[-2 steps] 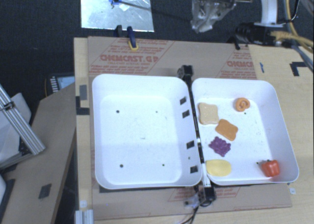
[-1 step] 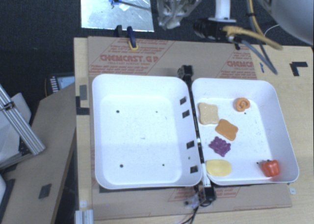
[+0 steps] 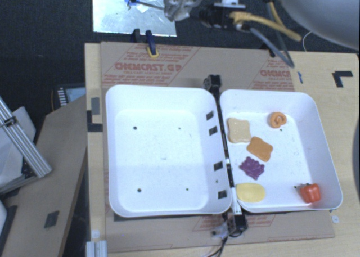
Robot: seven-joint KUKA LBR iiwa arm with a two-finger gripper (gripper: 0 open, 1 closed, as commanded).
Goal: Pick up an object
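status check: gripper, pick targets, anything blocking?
Gripper high past the bins' far edge, holding nothing visible. Five toy foods in right white bin: tan bread slice, orange spiral, orange wedge, purple grape cluster, yellow oval, red pepper. Nothing blocking.

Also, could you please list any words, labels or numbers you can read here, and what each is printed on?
"CHEMCAST GP": red print on the brown protective sheet under the two white bins, left of centre.
A second red print of the same kind on that sheet, upper right: partly cut off, too blurred to read.
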